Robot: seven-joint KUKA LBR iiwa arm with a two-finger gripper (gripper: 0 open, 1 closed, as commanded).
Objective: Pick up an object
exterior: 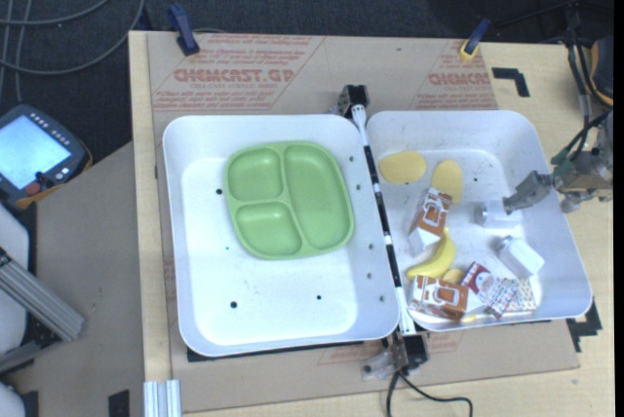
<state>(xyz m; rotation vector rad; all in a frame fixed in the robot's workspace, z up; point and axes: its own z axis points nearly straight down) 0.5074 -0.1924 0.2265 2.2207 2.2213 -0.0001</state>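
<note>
While the fingers (505, 204) hang over the glossy white right bin (546, 293), their spread unreadable, a curved banana (436, 259) and crinkly packets (450, 294) lie beside them.

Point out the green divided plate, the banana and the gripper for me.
green divided plate (290, 199), camera view, on the ridge between its compartments.
banana (436, 259), camera view, on the middle of its curve.
gripper (515, 201), camera view, by its fingertips.

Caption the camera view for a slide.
Gripper over the right bin near a banana; green divided plate in the left bin.
</note>
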